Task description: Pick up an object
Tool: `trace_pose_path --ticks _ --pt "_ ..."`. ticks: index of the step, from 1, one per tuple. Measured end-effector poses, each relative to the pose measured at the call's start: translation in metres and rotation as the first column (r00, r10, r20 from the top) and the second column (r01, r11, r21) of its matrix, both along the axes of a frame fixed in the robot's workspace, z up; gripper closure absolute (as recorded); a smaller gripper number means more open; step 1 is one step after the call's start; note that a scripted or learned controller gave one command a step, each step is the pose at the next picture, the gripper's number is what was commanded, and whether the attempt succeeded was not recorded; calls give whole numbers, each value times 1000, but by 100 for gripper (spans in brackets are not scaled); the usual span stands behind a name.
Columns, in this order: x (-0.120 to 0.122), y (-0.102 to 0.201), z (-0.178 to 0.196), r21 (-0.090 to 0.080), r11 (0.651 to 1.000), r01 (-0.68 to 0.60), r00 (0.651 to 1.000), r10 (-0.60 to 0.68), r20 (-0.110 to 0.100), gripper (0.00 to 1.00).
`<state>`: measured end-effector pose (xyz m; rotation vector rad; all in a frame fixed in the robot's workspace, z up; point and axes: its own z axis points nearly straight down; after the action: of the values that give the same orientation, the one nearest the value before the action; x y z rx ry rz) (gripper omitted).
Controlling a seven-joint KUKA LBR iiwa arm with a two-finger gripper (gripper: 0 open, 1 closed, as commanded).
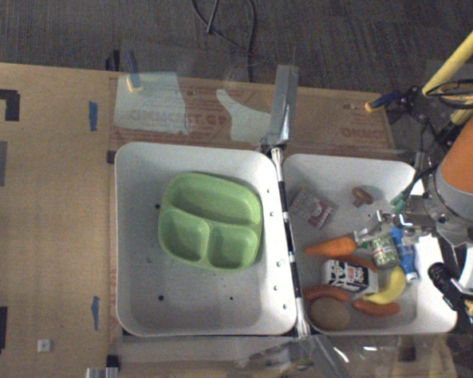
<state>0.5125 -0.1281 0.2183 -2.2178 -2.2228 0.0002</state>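
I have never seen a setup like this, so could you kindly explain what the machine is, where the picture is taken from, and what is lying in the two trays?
This is one picture from a fixed camera above a bench, looking down at a slant. The machine is a robot arm, grey with an orange band, reaching in from the right. Its hand hangs low over the right bin; I cannot tell whether it holds anything. That bin contains toy food: a carrot, a banana, a kiwi, a sausage, a small carton and a wrapped packet. The left bin holds a green divided plate.
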Motion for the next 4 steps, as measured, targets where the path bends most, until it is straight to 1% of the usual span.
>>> trace_pose_path --ticks 1,2,3,4 --pt "58 -71 95 -3 948 317 948 -317 4 0" --pt "-34 -64 -22 -1 901 435 901 -435 -1 0" --pt "10 -68 -124 2 896 443 896 -443 1 0" --pt "10 -68 -114 5 896 444 896 -444 0 100"
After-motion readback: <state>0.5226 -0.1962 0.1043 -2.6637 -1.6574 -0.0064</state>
